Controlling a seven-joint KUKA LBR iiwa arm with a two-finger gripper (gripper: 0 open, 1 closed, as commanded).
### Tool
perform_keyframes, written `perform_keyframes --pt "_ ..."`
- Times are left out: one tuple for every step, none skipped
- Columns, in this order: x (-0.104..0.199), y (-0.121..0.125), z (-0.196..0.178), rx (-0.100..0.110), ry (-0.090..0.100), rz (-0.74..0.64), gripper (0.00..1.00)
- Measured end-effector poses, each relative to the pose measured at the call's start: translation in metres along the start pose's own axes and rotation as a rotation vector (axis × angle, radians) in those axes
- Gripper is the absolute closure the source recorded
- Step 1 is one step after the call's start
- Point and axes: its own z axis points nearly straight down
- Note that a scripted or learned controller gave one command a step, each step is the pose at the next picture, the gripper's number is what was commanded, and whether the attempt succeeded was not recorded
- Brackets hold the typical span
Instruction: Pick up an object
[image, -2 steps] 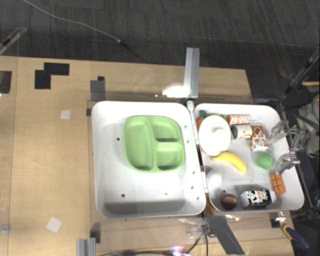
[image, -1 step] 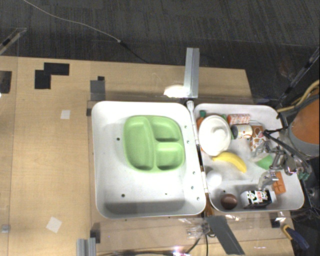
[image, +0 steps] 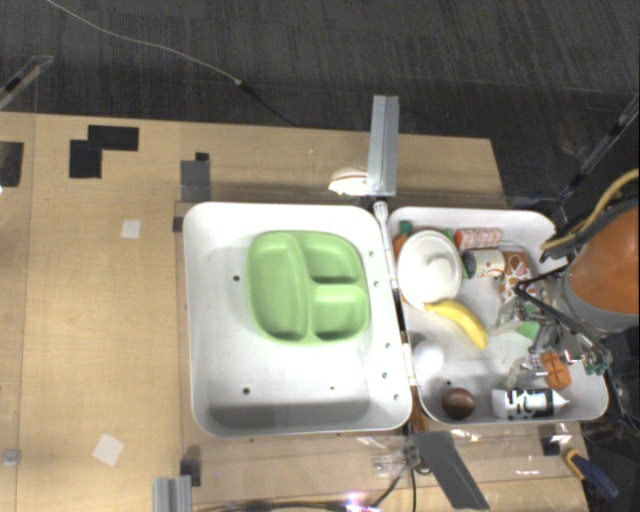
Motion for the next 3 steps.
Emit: perform_keyframes --pt "-0.066 0.012 0.017 -0.004 0.007 -0.062 0.0" --pt "-0.018 0.022 0.015 -0.003 0.008 -0.001 0.0" --pt "-0.074 0.083 0.016 -0.006 0.01 0.106 0.0"
